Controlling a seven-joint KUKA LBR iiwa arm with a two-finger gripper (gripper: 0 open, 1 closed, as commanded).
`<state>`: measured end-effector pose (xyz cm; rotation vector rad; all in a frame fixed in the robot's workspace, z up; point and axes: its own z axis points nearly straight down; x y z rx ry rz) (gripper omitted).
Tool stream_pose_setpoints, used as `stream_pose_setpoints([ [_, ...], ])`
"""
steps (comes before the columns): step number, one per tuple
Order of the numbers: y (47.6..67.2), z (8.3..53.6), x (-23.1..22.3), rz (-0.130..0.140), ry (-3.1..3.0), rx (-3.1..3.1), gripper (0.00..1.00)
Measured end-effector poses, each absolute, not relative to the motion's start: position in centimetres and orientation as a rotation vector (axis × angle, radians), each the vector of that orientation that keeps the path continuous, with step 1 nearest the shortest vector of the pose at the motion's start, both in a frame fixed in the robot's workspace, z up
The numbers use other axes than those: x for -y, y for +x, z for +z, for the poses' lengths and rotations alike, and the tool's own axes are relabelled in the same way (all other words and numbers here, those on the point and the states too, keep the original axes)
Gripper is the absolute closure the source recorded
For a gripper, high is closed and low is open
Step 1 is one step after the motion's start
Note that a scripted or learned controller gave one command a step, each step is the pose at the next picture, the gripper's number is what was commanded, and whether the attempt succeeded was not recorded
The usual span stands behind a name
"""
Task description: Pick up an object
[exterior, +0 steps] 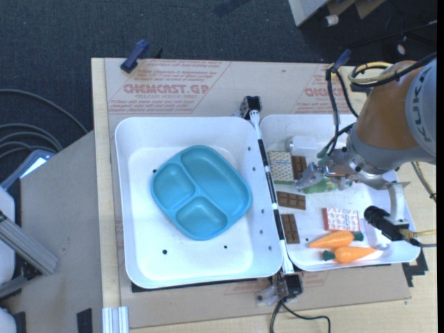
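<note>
Hovering in the right bin (409,255), the hand (313,177) stood over a green object (316,183); its state could not be determined. Crowding chocolate bars (291,200) risked a misplaced, failed grasp.

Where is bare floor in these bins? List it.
Left bin: bare strips ring the blue divided plate, widest along its left and near sides. Right bin: crowded with carrots, brown bars, patterned blocks and the gripper.
</note>
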<state>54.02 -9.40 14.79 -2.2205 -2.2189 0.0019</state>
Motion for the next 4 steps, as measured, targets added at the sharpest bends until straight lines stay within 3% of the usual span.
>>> stream_pose_setpoints([
  [1, 57.2, 10.1, 10.0, -0.011, -2.233, 2.232, 0.00],
  [3, 64.6, 8.5, 12.9, 0.000, -2.220, 2.223, 0.00],
  [4, 64.6, 9.5, 12.9, 0.000, -2.220, 2.226, 1.00],
])
